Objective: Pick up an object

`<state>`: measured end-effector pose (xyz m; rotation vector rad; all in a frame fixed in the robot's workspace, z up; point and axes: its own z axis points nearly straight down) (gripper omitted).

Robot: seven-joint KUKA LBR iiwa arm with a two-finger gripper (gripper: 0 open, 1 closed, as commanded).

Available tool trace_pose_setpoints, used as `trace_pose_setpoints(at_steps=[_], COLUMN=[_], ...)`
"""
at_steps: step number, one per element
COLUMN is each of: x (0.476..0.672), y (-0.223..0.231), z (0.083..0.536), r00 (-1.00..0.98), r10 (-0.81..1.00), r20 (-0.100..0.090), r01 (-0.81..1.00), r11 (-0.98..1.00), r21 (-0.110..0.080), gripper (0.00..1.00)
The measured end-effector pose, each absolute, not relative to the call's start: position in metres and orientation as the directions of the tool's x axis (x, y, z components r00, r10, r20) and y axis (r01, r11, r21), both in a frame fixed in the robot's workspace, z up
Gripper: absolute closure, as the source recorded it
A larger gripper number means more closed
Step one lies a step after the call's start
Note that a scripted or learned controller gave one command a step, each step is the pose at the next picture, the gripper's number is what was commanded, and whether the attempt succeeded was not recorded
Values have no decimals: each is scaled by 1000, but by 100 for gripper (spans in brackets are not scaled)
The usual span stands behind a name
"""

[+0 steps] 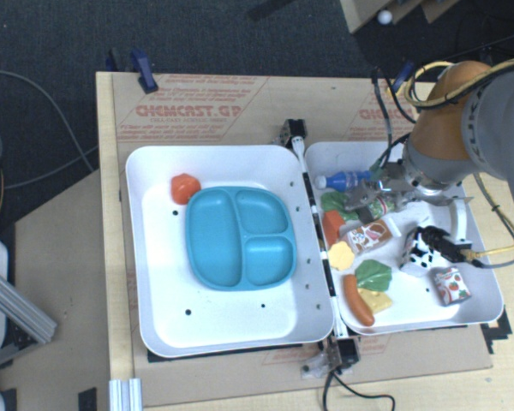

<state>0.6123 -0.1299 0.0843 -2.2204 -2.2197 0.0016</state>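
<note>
toy sausage (357,301) in right bin (415,313)

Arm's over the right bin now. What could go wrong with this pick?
The gripper hangs over crowded toys: bottle, green piece, packet. It may catch two or none. The bottle and green piece lie near the bin wall, which could block the gripper.

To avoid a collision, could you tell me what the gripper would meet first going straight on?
Probably the green toy beside the blue bottle, under the gripper; depth is unclear.
</note>
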Motion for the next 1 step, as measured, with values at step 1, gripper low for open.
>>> trace_pose_setpoints(at_steps=[1], x=[583], y=[-149], z=[85], r00=[1], r10=[1000], r20=[1], r01=[1000], r11=[-1], r21=[-2], gripper=[0])
